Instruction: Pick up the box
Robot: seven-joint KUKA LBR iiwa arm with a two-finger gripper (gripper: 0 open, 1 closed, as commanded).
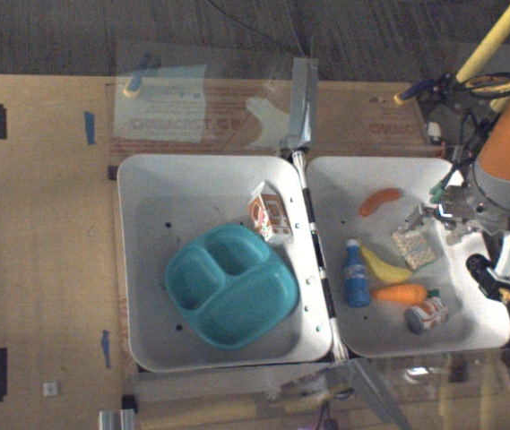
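Observation:
The box (270, 215) is a small white and orange carton, tilted against the back right corner of the left bin (138, 240), just behind a teal divided plate (230, 285). My gripper (426, 206) hangs over the right bin (479, 334), near its right side and above a checkered pad (414, 248). Its fingers stand open with nothing between them. The gripper is far from the box, across the wall between the two bins.
In the right bin lie an orange sausage shape (379, 201), a blue bottle (355, 276), a banana (384, 265), a carrot (402, 294) and a small can (426, 314). Cables and a yellow rod (497, 30) crowd the back right.

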